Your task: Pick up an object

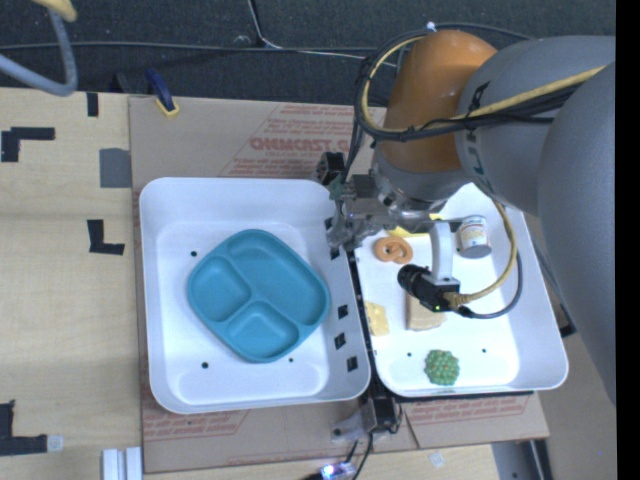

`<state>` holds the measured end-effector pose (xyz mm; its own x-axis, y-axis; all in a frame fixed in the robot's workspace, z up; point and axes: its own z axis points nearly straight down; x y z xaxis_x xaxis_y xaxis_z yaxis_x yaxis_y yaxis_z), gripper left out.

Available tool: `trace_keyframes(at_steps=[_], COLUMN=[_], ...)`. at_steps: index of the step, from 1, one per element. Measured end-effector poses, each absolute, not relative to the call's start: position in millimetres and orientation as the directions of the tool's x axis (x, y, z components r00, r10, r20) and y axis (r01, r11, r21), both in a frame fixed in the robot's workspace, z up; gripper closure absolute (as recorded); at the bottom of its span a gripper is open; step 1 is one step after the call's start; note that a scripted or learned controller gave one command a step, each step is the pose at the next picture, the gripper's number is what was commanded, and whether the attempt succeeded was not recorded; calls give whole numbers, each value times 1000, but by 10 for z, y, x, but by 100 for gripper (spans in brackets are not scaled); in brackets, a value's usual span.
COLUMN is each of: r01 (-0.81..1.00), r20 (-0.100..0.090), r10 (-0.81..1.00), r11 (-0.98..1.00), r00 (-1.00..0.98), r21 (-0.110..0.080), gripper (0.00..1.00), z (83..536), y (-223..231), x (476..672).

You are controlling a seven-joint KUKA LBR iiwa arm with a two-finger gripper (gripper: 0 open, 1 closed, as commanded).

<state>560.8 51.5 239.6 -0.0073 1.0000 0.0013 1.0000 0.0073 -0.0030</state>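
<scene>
My pincer [342, 220] hangs over the seam where the two white bins meet, toward their far end, with my grey wrist and orange band bulking above it. From this angle I cannot tell whether it is released or clenched, and I see nothing gripped in it.

The things I could pick lie apart in both bins. The left bin [160, 298] holds a blue divided plate [258, 295], flat in the middle and well clear of my pincer. In the right bin [500, 338], an orange ring [392, 249] lies just beside my pincer, and a small can [472, 236] stands farther right. Nearer the front edge, a yellow wedge [376, 318] lies by the seam, a tan block [424, 317] near it, and a green bumpy lump [441, 366] closest to the front.

Both bins rest on a cardboard sheet [250, 143] on the bench [60, 268].
</scene>
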Motion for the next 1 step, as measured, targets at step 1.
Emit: trace_keyframes(at_steps=[1], r01=[1000], r20=[0], r10=[1000], r11=[6], r00=[-6], r21=[-5], gripper=[100], z=[2190], y=[1003], x=[5533])
